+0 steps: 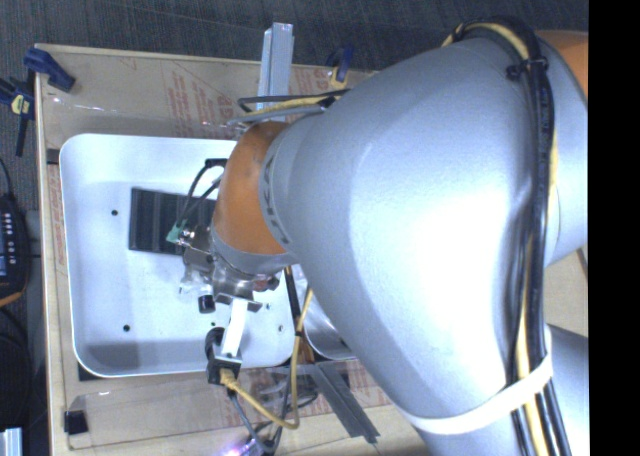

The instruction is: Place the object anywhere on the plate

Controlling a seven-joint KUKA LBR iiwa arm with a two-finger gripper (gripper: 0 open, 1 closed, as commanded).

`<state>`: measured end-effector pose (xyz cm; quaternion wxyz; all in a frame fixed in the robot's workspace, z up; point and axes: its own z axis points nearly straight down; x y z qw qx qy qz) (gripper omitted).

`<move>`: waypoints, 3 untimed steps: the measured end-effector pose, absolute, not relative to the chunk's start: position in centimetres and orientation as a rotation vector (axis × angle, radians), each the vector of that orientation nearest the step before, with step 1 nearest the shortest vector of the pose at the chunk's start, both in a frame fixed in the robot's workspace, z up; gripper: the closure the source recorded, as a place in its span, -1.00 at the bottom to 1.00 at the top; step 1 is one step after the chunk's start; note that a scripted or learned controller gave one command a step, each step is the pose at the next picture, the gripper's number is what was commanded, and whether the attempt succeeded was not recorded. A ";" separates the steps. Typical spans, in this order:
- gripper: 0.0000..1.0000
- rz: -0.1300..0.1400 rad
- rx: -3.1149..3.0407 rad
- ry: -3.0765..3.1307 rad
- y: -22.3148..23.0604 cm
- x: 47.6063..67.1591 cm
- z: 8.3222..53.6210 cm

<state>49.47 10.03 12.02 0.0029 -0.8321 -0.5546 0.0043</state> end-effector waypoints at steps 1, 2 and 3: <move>1.00 0.008 -2.695 -1.608 18.8 47.5 13.7; 1.00 0.000 -2.541 -1.844 12.2 47.7 27.2; 1.00 0.011 -2.575 -1.794 19.9 47.5 21.9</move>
